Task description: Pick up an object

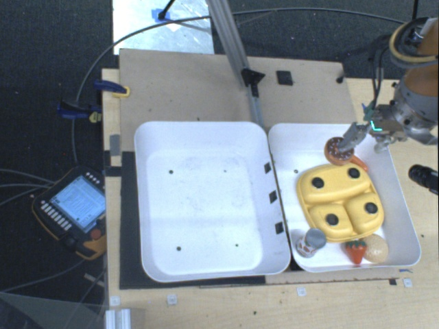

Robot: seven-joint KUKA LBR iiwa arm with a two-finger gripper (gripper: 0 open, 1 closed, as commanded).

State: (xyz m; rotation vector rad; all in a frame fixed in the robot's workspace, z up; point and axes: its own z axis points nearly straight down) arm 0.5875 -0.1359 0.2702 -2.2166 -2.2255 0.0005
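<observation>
The right bin holds a large yellow moulded toy with black dots. A brown round piece lies at the bin's far side, with an orange bit beside it. Along the near edge sit a small grey-blue cup, a red strawberry and a cream egg shape. My gripper reaches in from the right and hangs just above and right of the brown round piece, close to it; I cannot make out any contact.
The left bin lies beside the right one, the two joined by black clips. A slanted metal pole stands behind the bins. A teach pendant and cables lie on the floor at left.
</observation>
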